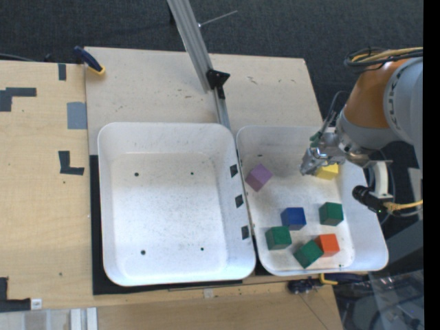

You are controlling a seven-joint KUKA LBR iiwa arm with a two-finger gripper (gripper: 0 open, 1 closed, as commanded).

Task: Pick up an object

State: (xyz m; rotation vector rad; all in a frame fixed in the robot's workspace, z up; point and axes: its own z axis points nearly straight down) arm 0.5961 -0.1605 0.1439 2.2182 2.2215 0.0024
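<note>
Your non-task inventory:
- Surface (172,88): pale wood board, scuffed, on dark carpet (289,12).
- Adjoining wooden panel (34,184) at your left, with grey and dark tape marks (77,114).
- Blue-and-yellow clamp (89,60) at the board's far left corner.
- Slanted aluminium rail (189,29), ending at a black bracket (217,79) just above the gap between the bins.

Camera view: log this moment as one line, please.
gripper over right bin, at yellow block | grasp: unconfirmed | in bin: purple block, blue block, orange block, three green blocks
</note>
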